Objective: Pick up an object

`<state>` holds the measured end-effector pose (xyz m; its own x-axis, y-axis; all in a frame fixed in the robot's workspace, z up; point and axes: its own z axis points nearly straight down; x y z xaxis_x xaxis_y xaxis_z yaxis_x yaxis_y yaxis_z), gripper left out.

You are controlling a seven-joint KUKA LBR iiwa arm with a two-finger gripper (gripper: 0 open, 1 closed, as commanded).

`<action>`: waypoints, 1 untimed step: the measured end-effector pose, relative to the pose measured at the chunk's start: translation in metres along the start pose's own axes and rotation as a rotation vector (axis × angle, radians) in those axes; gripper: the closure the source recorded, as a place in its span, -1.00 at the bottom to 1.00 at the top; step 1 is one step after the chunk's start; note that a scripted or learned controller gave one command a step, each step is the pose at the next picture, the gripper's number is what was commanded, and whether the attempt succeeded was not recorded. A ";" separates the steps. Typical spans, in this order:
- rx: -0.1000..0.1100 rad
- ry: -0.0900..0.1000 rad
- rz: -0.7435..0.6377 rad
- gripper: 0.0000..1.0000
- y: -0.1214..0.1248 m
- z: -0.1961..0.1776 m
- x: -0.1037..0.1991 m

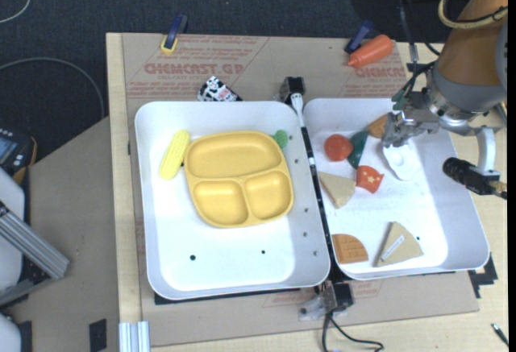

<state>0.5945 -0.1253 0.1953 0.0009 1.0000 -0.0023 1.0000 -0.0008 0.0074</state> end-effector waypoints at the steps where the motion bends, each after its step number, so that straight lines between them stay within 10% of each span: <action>1: 0.001 0.000 -0.002 1.00 0.002 -0.032 0.000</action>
<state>0.5957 -0.1254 0.2273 -0.0009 1.0000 -0.0020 1.0000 0.0010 0.0065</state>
